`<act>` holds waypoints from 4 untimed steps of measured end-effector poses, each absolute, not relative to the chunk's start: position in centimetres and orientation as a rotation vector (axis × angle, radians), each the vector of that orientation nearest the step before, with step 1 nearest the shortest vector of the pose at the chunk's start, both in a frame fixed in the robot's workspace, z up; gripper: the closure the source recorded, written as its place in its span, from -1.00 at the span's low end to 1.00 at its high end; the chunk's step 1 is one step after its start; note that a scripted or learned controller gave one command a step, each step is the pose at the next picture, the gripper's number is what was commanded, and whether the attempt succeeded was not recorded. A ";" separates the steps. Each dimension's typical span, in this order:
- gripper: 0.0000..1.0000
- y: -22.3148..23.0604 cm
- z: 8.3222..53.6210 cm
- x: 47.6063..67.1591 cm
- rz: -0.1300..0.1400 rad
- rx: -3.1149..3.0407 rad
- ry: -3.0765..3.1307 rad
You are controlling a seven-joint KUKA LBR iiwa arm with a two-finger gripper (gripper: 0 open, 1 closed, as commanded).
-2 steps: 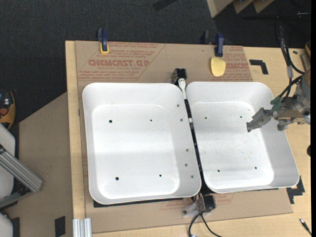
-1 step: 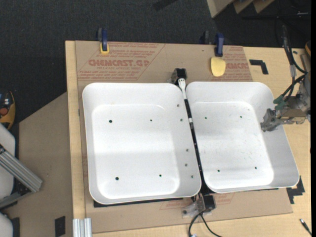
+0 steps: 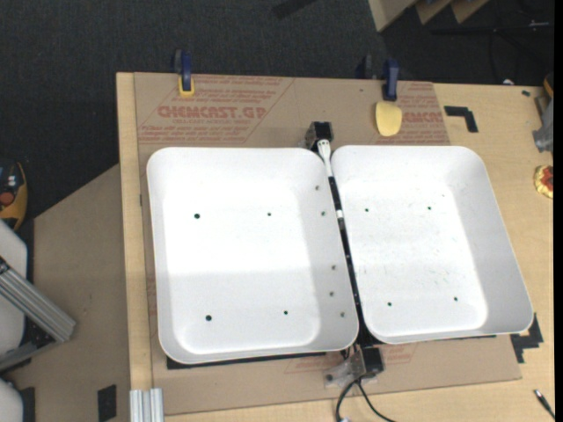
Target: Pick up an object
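The likeliest thing to pick is a small yellow object (image 3: 388, 119) lying on the table's brown board (image 3: 264, 104), just beyond the far rim of the view's right-hand bin (image 3: 493, 236) and near a blue clamp (image 3: 391, 77). Whether the tool is apart or together cannot be told. A good try would probably come straight down over the object, keeping off the clamp.

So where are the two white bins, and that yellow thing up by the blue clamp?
Left bin (image 3: 246, 253), camera view, on its bare white floor.
Right bin (image 3: 422, 244), camera view, on its bare white floor.
Yellow thing (image 3: 388, 118), camera view, on the middle of its yellow body, just beyond the right bin.
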State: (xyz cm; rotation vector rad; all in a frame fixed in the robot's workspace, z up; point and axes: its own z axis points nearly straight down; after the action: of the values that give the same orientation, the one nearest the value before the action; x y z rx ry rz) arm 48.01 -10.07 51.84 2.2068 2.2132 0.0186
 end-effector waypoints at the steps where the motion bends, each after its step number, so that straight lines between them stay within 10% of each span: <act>1: 1.00 -8.5 37.6 52.1 -0.014 2.228 2.231; 2: 1.00 -1.8 28.2 54.1 -0.009 2.220 2.237; 3: 1.00 1.3 40.6 51.2 0.019 2.209 2.221; 4: 1.00 6.1 31.6 55.1 -0.010 2.221 2.232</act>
State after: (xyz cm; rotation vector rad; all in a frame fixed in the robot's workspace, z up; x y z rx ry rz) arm 55.07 6.14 31.64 2.2210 2.2317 -0.0101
